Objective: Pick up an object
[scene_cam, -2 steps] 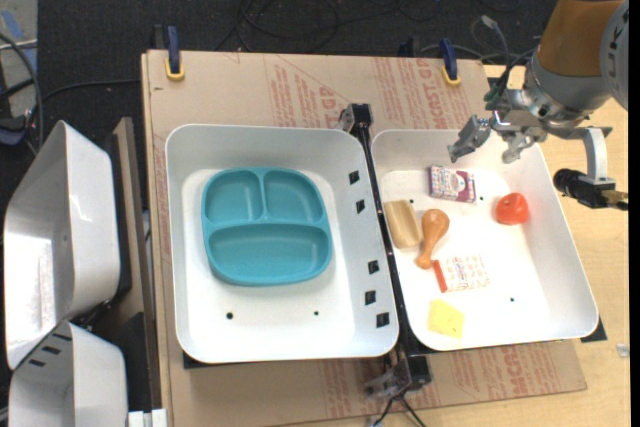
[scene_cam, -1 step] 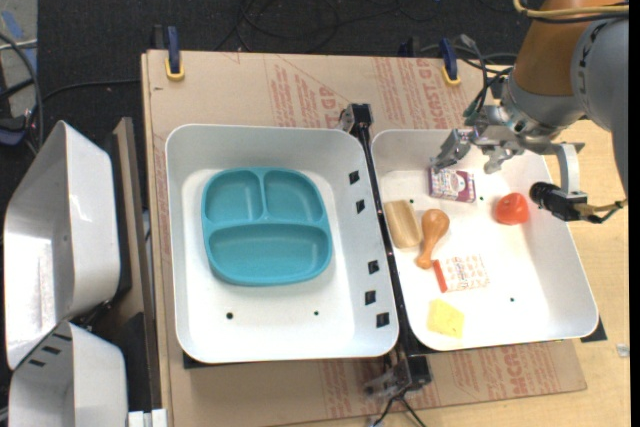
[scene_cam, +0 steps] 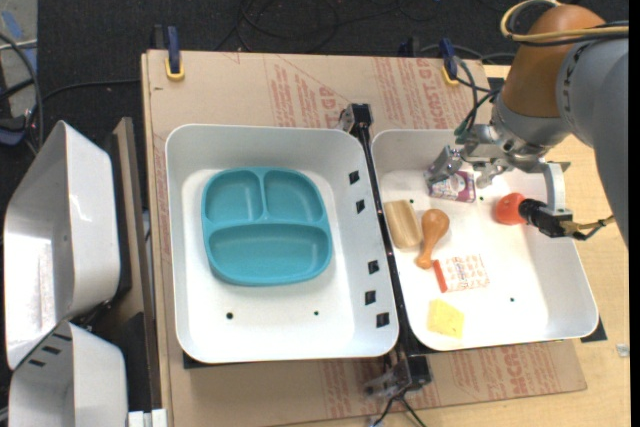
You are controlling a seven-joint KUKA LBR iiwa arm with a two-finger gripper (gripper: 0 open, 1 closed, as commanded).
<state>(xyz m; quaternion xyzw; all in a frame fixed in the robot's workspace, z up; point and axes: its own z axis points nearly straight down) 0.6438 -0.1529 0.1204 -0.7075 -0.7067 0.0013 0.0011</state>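
Note:
My gripper [scene_cam: 464, 167] hangs over the back left part of the right bin [scene_cam: 560, 300], open, with its tips just above a small pink and white packet [scene_cam: 452, 185]. Nothing sits between the fingers. A red tomato [scene_cam: 510, 208] lies to the right of the packet. In front of it are a tan bread block [scene_cam: 402, 223] and an orange-brown drumstick [scene_cam: 434, 233]. Nearer the front edge lie a white packet with red print [scene_cam: 462, 272] and a yellow wedge [scene_cam: 446, 318].
The left bin [scene_cam: 190, 315] holds a teal divided plate [scene_cam: 267, 225]. A black divider with clips [scene_cam: 372, 225] runs between the bins. The grey arm with its orange band [scene_cam: 545, 65] reaches over the right bin's back right corner, and a black fitting [scene_cam: 545, 215] hangs beside the tomato.

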